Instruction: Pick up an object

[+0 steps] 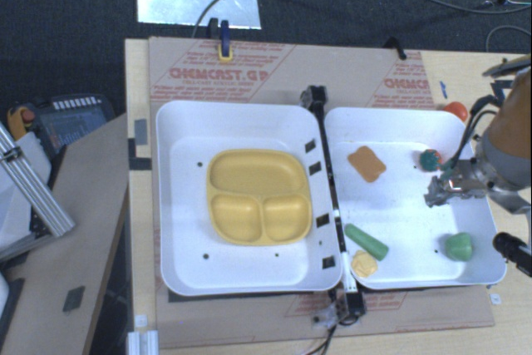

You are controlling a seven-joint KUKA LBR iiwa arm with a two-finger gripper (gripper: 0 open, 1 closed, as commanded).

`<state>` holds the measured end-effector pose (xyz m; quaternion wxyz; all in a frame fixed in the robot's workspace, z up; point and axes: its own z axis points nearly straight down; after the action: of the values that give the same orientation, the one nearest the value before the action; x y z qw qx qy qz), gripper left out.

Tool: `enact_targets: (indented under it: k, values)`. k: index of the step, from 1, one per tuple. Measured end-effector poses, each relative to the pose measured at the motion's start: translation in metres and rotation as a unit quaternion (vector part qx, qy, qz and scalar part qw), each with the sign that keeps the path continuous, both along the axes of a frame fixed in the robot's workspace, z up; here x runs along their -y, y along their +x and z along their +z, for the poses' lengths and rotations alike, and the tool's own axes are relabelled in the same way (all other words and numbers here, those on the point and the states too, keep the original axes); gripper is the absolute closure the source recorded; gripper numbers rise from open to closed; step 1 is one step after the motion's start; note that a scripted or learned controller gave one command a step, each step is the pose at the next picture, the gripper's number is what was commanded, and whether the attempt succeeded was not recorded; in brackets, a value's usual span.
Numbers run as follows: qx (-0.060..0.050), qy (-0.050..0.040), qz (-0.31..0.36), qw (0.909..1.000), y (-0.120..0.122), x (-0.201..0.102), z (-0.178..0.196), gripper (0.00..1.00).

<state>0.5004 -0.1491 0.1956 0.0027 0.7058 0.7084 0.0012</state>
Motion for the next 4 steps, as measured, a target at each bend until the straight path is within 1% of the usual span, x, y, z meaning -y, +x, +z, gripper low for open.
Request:
enact_targets:
  k: [1,2,3,4]
  values:
    - [0.0,0.0002,0.0,1.0,0.005,0.004,0.044,1.0]
    - [-0.002,0.0015,0.003,1.0,0.006,-0.054,0.033,1.0]
    - [-0.001,0.0019,0.004,1.0,0.008,-0.108,0.043,1.0]
    - [-0.002,0.0019,0.003,1.0,0.005,-0.161,0.03,1.0]
